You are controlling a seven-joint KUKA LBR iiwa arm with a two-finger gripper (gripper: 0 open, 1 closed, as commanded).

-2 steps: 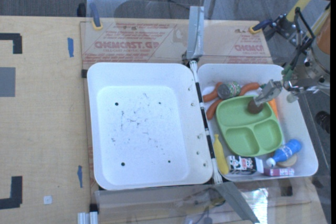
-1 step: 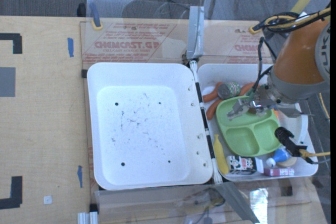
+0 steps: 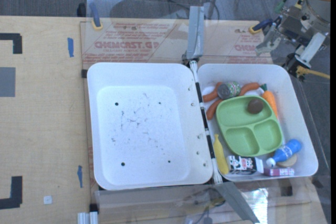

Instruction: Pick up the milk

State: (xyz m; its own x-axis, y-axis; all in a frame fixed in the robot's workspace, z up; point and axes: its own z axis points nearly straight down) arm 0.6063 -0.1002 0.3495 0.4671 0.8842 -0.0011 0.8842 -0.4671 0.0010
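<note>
Milk carton [image 3: 242,164], small w/ black-and-white print, lies flat at the near edge of the right bin [image 3: 302,113], well below and a bit left of the claw [image 3: 286,42] as seen from above. Claw hangs at the top right, outside the right bin's far corner, above the bench edge; can't tell whether it's apart or together, too cluttered w/ cables and metal parts. Nothing visible in its grip.

Between claw and milk sits a green divided plate [image 3: 249,126], tilted, w/ a dark round item [image 3: 255,106] in its top section. Orange carrot-like pieces [image 3: 270,102] and a grey-green ball [image 3: 229,89] lie near the plate's far rim, closer to the claw. Yellow banana [image 3: 221,157] rests just left of the milk, along the bin wall. Blue-capped bottle [image 3: 286,152] lies right of the milk, near a pink-labelled box [image 3: 278,171]. Left bin [image 3: 142,128] is far left of the claw.
</note>
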